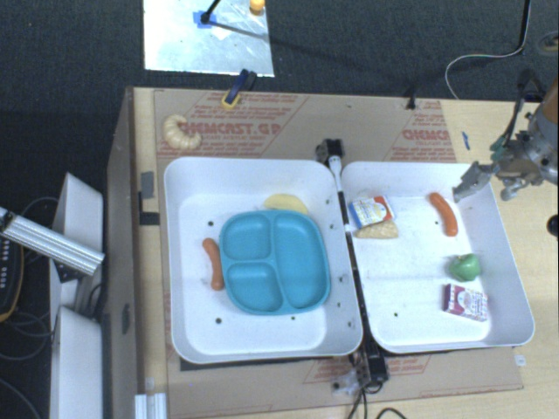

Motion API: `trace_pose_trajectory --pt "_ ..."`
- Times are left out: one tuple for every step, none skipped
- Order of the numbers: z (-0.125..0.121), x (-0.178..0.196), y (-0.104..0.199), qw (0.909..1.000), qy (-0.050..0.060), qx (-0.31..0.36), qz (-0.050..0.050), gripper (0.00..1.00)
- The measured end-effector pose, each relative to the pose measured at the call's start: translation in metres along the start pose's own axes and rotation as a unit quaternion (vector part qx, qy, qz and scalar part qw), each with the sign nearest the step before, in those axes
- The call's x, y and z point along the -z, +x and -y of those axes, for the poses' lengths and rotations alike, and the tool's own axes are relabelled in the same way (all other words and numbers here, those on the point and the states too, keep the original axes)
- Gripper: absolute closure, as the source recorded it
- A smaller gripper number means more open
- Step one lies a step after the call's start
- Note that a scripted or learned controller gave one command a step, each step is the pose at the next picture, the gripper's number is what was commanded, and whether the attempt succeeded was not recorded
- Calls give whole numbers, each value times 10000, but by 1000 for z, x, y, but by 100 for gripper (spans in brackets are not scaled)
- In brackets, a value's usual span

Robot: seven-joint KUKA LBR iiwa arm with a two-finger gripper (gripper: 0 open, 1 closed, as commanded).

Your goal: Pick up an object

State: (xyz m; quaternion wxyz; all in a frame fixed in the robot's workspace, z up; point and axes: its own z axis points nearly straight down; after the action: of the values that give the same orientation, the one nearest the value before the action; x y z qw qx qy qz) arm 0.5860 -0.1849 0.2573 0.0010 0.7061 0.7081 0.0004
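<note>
Gripper (pixel 486 182) spread wide with nothing held, above right bin (pixel 515 295) rim, near orange sausage (pixel 444 213)

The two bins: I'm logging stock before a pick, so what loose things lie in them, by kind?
Sausages: 2
Blue tray: 1
Yellow piece: 1
Small packets: 2
Beige snack: 1
Green ball: 1
Total: 8
</note>
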Motion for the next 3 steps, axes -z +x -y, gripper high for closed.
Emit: trace_pose_trajectory --pt "-47 -121 -21 10000 19 3 -8 0" --pt "-63 -173 -21 10000 1 11 1 0" --pt "-65 -161 -21 10000 -19 25 11 100"
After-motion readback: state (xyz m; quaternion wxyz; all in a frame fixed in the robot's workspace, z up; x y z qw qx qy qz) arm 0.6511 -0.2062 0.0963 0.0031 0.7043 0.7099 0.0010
